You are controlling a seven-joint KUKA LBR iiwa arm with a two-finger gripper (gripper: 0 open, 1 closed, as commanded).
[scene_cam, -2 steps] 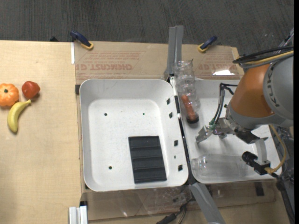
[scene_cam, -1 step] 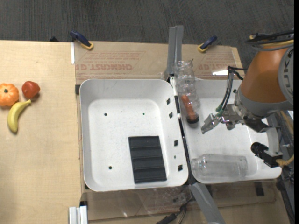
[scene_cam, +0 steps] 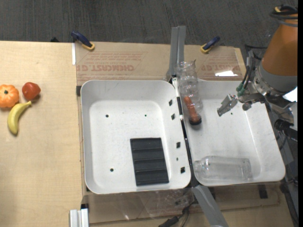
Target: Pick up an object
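Observation:
My gripper (scene_cam: 235, 106) hangs over the back right part of the right bin (scene_cam: 265, 145), open with nothing between its fingers. A clear bottle with red-orange contents and a black cap (scene_cam: 191, 103) lies along that bin's left wall, to the left of the gripper and apart from it. A second clear plastic bottle (scene_cam: 222, 168) lies on its side near the same bin's front edge. A black ribbed block (scene_cam: 149, 161) lies flat in the front middle of the left bin (scene_cam: 94, 136).
The grey arm with its orange band (scene_cam: 281, 46) comes in from the upper right. On the wooden bench left of the bins lie an orange (scene_cam: 7, 96), a red apple (scene_cam: 31, 91) and a banana (scene_cam: 16, 117). A grey post (scene_cam: 177, 46) stands behind the divide between the bins.

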